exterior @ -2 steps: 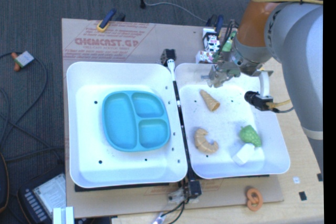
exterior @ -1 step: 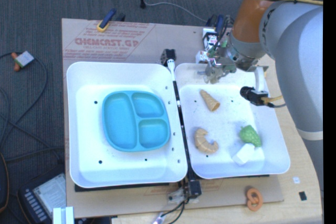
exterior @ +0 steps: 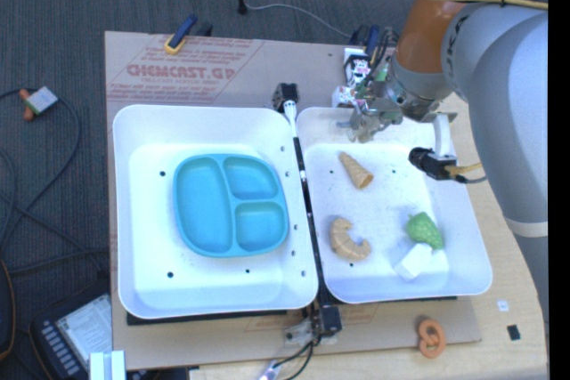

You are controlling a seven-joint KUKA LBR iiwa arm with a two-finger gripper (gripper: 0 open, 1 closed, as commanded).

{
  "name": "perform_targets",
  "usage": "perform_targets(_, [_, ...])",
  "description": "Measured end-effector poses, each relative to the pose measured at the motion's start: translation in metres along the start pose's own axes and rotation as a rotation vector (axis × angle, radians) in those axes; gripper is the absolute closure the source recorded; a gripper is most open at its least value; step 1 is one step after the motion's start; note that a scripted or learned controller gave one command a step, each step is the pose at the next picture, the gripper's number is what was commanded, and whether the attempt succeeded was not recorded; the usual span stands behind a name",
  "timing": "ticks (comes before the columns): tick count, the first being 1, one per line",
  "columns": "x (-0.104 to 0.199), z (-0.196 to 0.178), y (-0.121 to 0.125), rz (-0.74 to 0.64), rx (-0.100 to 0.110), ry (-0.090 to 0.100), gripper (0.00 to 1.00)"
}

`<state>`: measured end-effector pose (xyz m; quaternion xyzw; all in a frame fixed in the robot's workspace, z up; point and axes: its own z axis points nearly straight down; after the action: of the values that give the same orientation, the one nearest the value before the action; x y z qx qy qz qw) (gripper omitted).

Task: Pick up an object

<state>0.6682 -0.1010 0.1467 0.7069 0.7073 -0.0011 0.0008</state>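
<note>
Gripper (exterior: 363, 131) low over the back edge of the right bin (exterior: 463, 227), nothing seen between its tips; whether it is apart or together, cannot tell. Nearest pick: cone (exterior: 356, 170), just in front of the gripper, toward the camera, long axis slanting, point toward the gripper. Croissant (exterior: 348, 239), green piece (exterior: 425, 229) and white block (exterior: 413, 262) lie farther forward.

Glossy blue plastic plate (exterior: 233, 204), smooth white bins (exterior: 134, 129)

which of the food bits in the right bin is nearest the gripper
The cone-shaped piece, just below the gripper near the bin's top edge. The croissant, green piece and white block lie farther down.
</note>
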Motion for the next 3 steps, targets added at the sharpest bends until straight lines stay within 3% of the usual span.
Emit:
perform_targets(2, [0.004, 0.0, 0.0, 0.001, -0.001, 0.0, 1.0])
perform_targets(3, [-0.006, 0.017, 0.0, 0.001, 0.001, 0.0, 1.0])
